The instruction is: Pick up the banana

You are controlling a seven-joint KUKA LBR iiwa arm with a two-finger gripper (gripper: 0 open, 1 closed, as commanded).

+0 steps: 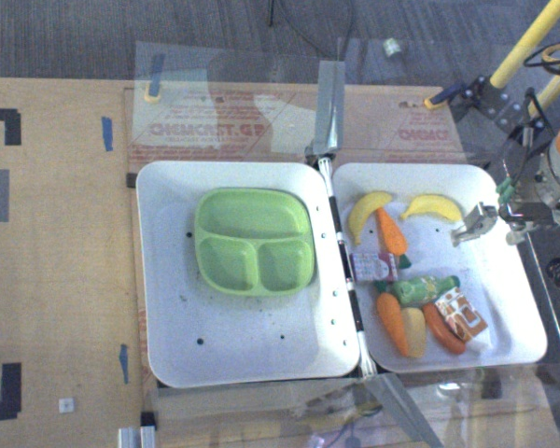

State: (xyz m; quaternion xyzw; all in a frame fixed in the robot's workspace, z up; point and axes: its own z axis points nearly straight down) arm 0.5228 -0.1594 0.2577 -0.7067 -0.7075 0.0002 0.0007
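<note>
Two yellow bananas lie at the back of the right bin [513, 278]. One banana [365, 210] curves near the bin's left wall, touching an orange carrot [389, 231]. The other banana [434, 207] lies further right, apart from the other items. My gripper [488, 222] hangs over the bin's right side, just right of this second banana and a little nearer the front. Nothing shows in its grasp.
Nearer the front of the right bin lie a pink carton [373, 267], a green bottle [422, 289], a second carrot [390, 318], a yellowish piece [413, 330], a red-orange piece [442, 330] and a small printed box [461, 313]. A green divided plate [254, 241] sits in the left bin [168, 325].
</note>
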